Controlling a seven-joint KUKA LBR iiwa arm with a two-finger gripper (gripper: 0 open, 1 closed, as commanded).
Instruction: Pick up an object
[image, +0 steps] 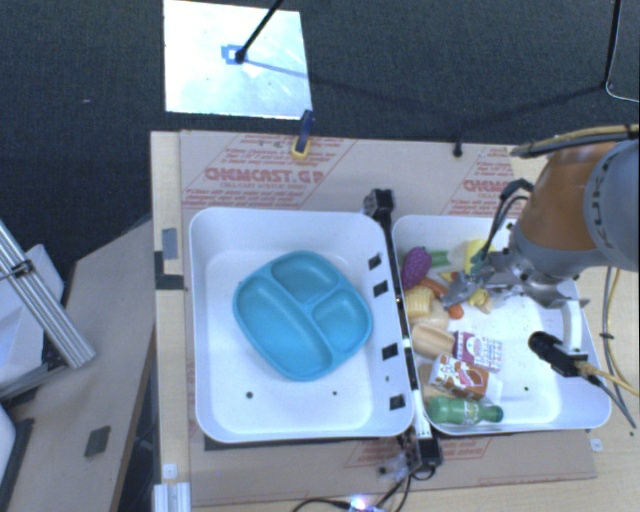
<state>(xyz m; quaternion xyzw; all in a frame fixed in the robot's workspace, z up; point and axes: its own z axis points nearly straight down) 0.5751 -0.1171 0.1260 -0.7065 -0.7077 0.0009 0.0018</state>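
My gripper (468, 291) hangs low over the upper middle of the right bin (575, 405), among a heap of toy food. Right beside it lie a yellow piece (470, 252) and an orange piece (425, 298). A purple toy (416, 265) sits at the bin's upper left. Lower down are a tan bread roll (432, 338), a white and pink packet (479, 350), an orange-brown packet (459, 377) and a green bottle (465, 410) lying on its side. Nothing shows as lifted.
The left bin (215, 400) holds a blue divided plate (302, 313). A black divider with clips (393, 300) runs between the two bins. The grey and orange arm (575, 215) comes in from the right above the right bin.
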